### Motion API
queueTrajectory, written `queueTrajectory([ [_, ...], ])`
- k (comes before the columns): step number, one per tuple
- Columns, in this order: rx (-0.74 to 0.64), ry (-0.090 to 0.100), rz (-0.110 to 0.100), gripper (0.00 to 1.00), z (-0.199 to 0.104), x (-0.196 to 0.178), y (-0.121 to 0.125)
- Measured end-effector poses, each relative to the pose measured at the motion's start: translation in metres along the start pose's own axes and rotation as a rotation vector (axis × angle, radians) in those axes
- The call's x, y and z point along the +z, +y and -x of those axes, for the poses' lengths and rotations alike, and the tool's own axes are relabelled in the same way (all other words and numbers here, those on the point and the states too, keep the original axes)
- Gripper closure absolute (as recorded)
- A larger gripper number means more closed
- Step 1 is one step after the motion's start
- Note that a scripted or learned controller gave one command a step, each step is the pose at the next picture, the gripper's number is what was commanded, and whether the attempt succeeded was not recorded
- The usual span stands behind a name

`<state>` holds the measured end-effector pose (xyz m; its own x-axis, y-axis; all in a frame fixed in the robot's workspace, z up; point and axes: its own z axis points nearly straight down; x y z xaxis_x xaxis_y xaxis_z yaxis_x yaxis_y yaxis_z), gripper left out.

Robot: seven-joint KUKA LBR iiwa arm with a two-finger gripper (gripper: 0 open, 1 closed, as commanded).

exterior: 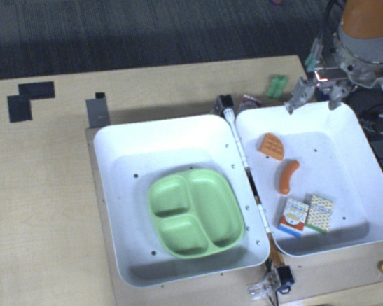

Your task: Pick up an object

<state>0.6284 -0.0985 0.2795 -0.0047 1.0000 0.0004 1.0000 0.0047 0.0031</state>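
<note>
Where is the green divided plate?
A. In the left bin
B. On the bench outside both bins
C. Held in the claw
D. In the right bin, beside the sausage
A: the green divided plate lies flat in the left bin.

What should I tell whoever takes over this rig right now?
Gripper: open, holding nothing, above the far rim of the right white bin.
Right bin holds: orange ridged cracker-like piece, orange sausage-shaped toy, two small printed boxes touching each other.
Left white bin holds a green divided plate.
Done: nothing picked.
Left: descend, grasp one object, lift.
</note>
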Motion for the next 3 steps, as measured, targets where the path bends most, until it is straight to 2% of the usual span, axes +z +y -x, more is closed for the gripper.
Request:
queueTrajectory([
  [1, 0.003, -0.001, -0.002, 0.0, 0.058, 0.117, -0.05],
  [2, 0.003, -0.002, 0.003, 0.0, 0.079, 0.194, -0.029],
  [3, 0.002, -0.001, 0.004, 0.0, 0.033, 0.193, -0.076],
])
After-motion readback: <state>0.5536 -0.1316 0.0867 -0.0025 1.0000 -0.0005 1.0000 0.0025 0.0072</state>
